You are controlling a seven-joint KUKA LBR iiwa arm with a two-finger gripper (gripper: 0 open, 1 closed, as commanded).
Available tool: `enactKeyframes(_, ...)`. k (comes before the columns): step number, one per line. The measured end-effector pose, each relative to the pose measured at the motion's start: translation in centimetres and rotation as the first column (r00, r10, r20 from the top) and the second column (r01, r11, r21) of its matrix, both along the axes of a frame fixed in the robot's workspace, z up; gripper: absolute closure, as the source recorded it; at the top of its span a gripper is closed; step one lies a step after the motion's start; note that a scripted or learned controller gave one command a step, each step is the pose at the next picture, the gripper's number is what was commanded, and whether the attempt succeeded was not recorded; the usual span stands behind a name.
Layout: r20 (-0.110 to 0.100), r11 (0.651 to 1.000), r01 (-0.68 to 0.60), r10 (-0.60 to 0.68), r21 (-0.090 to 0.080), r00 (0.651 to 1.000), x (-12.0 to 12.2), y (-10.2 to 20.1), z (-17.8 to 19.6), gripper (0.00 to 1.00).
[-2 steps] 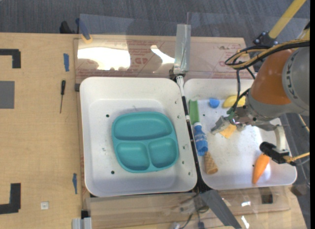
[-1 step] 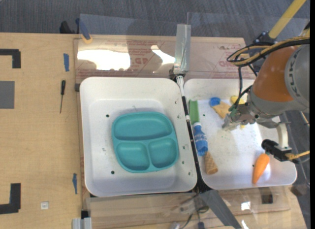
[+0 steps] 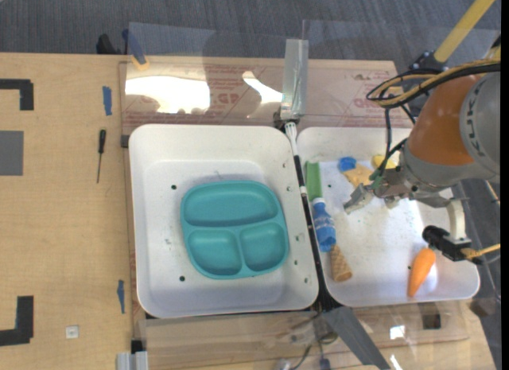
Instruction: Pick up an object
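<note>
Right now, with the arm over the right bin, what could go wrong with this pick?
The gripper hangs over bare bin floor, with the yellow piece and blue piece close behind it, so it may close on nothing or nudge them aside. The blue bottle and green stick lie tight against the divider wall, probably hard to get fingers around. The carrot sits near the bin's front corner, under the arm's cables.

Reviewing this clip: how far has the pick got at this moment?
Done: the arm has reached into the right bin, with the gripper low over its floor. In hand: nothing shows between the fingers. Left: the grasp and lift. The marker, cone, carrot and blue piece all lie in that bin; the teal tray lies in the left bin.
</note>
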State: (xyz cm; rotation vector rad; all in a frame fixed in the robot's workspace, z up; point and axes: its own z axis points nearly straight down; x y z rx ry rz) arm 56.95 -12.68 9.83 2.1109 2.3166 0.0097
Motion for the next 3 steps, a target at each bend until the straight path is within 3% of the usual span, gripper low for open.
enactKeyframes(1, -0.006, 0.999, -0.05, 0.05, -0.001, 0.999, 5.1, -0.3, -1.2, 0.0)
enactKeyframes(2, -0.01, 0.998, 0.063, -0.063, 0.0, 0.998, 9.4, -1.0, -1.3, 0.0)
enactKeyframes(3, -0.003, 0.998, 0.059, -0.059, -0.002, 0.998, 9.6, -0.9, 0.1, 1.0)
